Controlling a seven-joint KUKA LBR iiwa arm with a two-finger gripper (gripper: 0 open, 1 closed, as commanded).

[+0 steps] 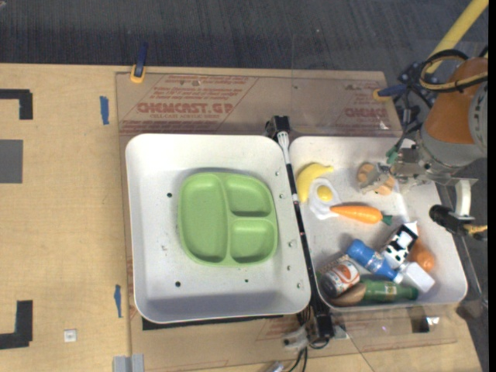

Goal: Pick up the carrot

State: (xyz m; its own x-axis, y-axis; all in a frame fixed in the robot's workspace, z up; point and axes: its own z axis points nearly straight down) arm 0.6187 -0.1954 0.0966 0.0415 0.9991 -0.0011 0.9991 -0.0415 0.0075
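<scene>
Overhead, from my remote desk | carrot (356, 213) lies flat mid right bin (457, 285), tip beside fried egg (322, 194), banana (310, 177) behind | claw (403, 163) hovers near bin's far-right rim; grip state I cannot tell | bare floor rightward of carrot.

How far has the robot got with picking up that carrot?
Nothing looks done yet: the carrot lies flat in the right bin, beside the fried egg and the banana. In hand: the arm hangs over that bin's far right corner, off to the side of the carrot. Left: reaching it, closing on it and lifting it.
</scene>
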